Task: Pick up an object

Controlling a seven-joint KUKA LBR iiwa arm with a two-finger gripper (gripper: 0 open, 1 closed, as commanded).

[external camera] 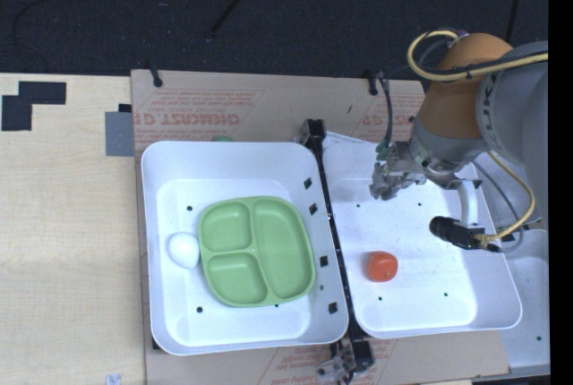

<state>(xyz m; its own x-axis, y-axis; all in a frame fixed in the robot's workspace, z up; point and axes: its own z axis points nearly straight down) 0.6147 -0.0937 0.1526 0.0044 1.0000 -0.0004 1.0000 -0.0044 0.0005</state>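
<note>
Two shallow white plastic bins with smooth walls and rounded corners sit side by side on a sheet of brown printed cardboard, which lies on the pale wooden table. The left bin holds a light green moulded plastic tray, roughly oval with soft corners and divided into three compartments by raised ridges; its surface looks matte and smooth. Touching the tray's left edge lies a small white egg-shaped object, glossy and round. In the right bin, towards its near left part, rests a small orange-red object, rounded and squat with a flatter top, standing apart from the walls and from everything else. Black clips join the two bins along their shared middle edge. The grey arm with its orange band reaches in from the right, with yellow and grey cables looping around the wrist. Its metallic hand hangs over the far left part of the right bin, well apart from the orange-red object and touching nothing that can be made out; whether it is spread or pressed together cannot be told from this angle, and nothing is visibly held. A black cylindrical part juts out below the wrist over the bin's right side.
</note>
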